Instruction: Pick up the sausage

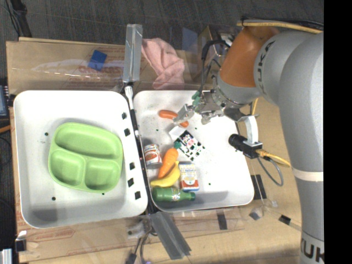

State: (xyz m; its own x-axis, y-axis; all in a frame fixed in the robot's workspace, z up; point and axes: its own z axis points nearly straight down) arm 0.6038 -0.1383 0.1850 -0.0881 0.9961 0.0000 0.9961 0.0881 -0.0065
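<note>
- The left bin (22, 147) bears a green divided plate (85, 155), well apart from the work.
- The sausage (168, 114), small and orange-red, lies on the floor of the right bin (231, 188) near its back left corner, just right of the divider between the bins.
- Just right of the sausage hangs the gripper (184, 116), low over the bin floor. Whether its fingers are spread or closed I cannot tell; nothing shows between them.
- The step in hand looks like the approach: the sausage is not yet grasped. The next move likely calls for a short shift leftward to straddle the sausage, then a close and a lift.
- A white card (177, 132) and a patterned cube (190, 143) lie just in front of the gripper and could catch a finger.
- Farther forward sit a small can (151, 154), a carrot (168, 163), a banana (166, 179), a juice carton (188, 177) and a green bottle (173, 195), apart from the sausage.
- A pink cloth (165, 62) lies behind the bins.
</note>
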